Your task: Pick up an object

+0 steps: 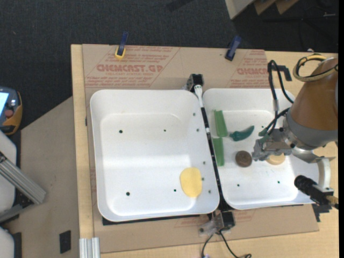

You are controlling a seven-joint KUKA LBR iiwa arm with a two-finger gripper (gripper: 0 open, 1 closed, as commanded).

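Arm low over the right bin, several small things within reach.

From the left: a yellow disc (191,181) lies low in the left bin (107,112); in the right bin (236,198), green strips (219,136) rest along the divider, then a teal piece (242,133), a brown ball (243,158), a pale round thing (276,158). The gripper (267,148) hovers just beside the ball, probably the target; its state I cannot tell. Cardboard (161,63) lies under both bins, on dark floor.

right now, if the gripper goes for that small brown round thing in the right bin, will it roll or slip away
Probably. The small brown round thing looks rounded, so a nudge could roll it across the right bin's smooth floor. It seems small and likely light. The gripper sits just beside it.
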